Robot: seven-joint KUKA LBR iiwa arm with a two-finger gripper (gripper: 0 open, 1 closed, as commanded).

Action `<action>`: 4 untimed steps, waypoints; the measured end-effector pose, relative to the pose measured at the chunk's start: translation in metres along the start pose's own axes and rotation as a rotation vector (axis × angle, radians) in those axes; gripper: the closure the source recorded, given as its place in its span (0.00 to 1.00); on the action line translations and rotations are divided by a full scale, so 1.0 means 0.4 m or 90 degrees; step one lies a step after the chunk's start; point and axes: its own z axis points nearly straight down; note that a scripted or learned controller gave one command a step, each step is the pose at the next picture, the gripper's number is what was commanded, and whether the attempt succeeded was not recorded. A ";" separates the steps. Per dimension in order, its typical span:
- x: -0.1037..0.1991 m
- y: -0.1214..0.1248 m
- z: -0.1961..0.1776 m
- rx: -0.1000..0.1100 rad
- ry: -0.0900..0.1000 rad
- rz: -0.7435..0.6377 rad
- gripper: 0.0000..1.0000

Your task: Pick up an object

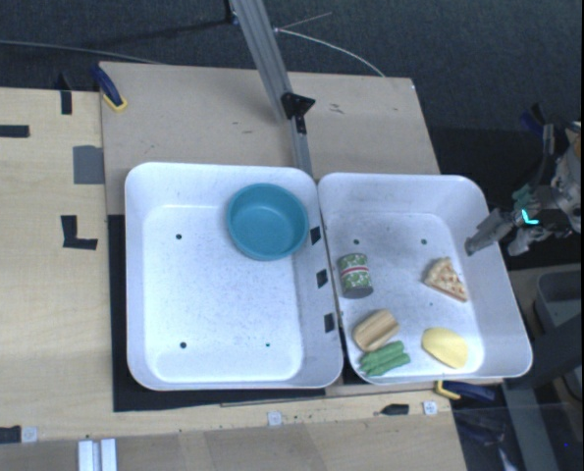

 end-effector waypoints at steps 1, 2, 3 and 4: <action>0.000 0.000 -0.001 0.000 0.000 0.000 0.00; 0.005 -0.017 0.114 0.002 0.000 0.001 0.00; 0.011 -0.014 0.276 0.004 0.001 0.001 0.00; 0.015 -0.019 0.431 0.004 0.001 0.001 0.00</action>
